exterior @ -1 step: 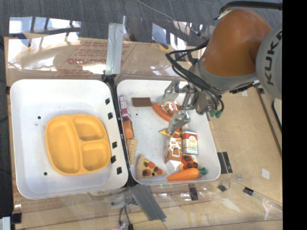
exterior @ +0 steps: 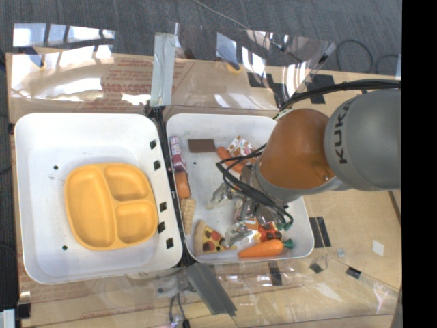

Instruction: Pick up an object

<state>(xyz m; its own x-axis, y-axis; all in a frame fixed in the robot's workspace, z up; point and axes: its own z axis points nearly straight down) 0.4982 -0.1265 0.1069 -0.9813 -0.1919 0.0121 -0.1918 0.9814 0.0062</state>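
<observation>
Two bins sit side by side: the left bin (exterior: 34,183) holds a yellow tray (exterior: 109,205), the right bin (exterior: 205,125) a jumble including a pizza slice (exterior: 208,238) and carrot (exterior: 261,249). The pincer (exterior: 239,214) is low among them; whether it is wide, narrow or gripping, I cannot tell. Nothing looks lifted yet, so the pick seems still ahead.

Two shallow white plastic bins (exterior: 41,203), one yellow three-compartment plate (exterior: 109,205), one orange toy carrot (exterior: 261,249), one toy pizza slice (exterior: 209,238), one brown rectangular block (exterior: 201,145).
</observation>
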